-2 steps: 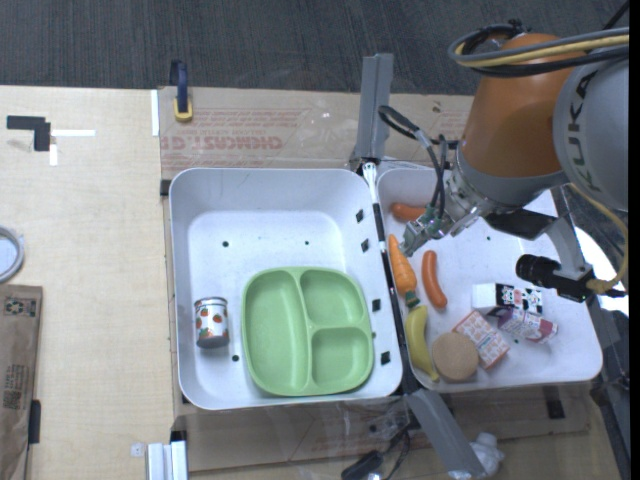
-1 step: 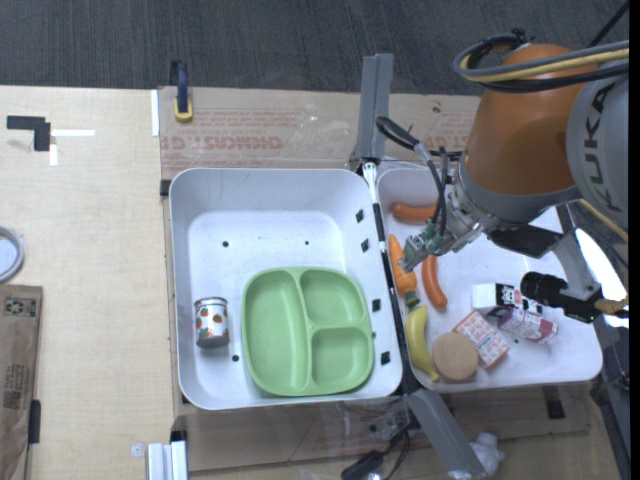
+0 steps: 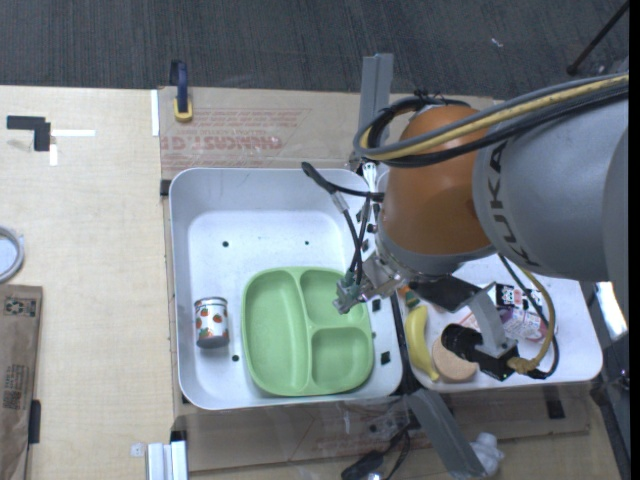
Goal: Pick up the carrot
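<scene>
My gripper (image 3: 351, 294) hangs low over the upper right compartment of a green divided plate (image 3: 290, 348) in the left bin (image 3: 190, 268). The arm's orange band and grey wrist cover much of the right bin (image 3: 575, 363). A small orange sliver (image 3: 401, 290) shows just right of the gripper, under the wrist, at the wall between the bins. I cannot tell what it is, or whether it touches the gripper.
A small printed can (image 3: 211, 322) lies left of the plate. In the right bin are a yellow banana (image 3: 417, 340), a tan round thing (image 3: 459, 370) and a printed packet (image 3: 520, 308). A tape roll (image 3: 6, 256) and a brown bag (image 3: 18, 378) lie on the bench at the left.
</scene>
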Tool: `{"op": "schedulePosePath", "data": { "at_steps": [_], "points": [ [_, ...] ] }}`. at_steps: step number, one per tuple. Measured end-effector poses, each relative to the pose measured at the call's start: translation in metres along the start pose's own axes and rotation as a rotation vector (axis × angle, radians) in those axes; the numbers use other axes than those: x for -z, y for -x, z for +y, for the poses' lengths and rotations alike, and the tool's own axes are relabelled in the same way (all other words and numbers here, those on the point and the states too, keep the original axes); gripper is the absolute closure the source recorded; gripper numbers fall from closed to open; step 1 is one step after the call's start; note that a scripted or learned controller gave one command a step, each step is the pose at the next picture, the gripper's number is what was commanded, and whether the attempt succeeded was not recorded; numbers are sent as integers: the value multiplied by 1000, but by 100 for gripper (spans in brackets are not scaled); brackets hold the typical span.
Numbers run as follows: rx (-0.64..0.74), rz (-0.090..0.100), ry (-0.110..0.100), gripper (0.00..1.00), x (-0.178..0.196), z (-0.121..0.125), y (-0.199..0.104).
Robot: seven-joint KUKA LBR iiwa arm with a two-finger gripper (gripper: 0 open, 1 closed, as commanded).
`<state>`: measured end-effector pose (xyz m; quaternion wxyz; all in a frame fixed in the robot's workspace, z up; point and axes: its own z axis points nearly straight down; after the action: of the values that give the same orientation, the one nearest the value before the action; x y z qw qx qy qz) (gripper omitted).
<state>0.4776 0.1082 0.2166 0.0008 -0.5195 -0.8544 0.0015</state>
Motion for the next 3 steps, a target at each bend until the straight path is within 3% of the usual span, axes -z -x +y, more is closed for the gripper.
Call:
{"op": "schedulePosePath", "data": {
  "at_steps": [1, 2, 3],
  "points": [
    [-20, 0, 0, 100, -21, -30, 59],
    [135, -2, 4, 100, 16, -29, 59],
    [612, 0, 2, 100, -26, -24, 118]
  ]
}}
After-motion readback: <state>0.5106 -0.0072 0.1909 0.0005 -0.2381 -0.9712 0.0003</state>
